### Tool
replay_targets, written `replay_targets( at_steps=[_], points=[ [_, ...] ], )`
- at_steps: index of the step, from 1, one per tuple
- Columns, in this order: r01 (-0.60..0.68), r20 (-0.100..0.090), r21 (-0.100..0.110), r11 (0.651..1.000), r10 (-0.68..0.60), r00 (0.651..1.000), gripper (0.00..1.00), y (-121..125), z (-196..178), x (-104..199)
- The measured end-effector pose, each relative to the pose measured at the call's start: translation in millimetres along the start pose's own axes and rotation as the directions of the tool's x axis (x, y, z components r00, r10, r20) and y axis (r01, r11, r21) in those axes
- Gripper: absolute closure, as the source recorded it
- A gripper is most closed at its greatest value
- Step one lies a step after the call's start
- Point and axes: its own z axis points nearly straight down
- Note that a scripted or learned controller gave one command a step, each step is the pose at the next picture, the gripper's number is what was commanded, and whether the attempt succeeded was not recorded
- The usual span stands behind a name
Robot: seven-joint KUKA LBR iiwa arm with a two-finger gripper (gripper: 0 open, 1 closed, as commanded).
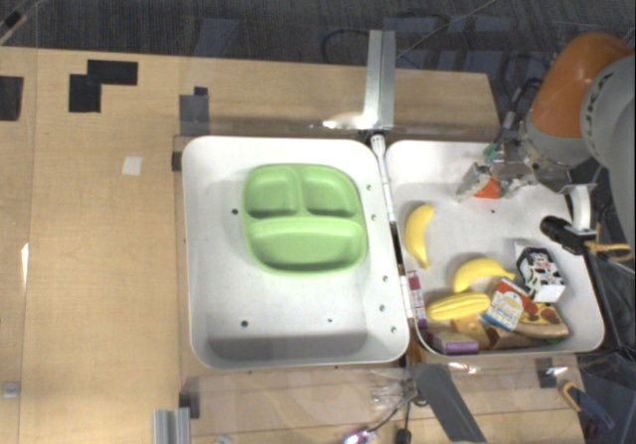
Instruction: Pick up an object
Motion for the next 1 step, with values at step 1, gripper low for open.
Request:
replay_targets(
  at_steps=[1],
  points=[
    [0.004, 0.001, -0.008, 1.000, -0.004, 1.000, 1.00, 3.2, -13.4, 1.4]
  ],
)
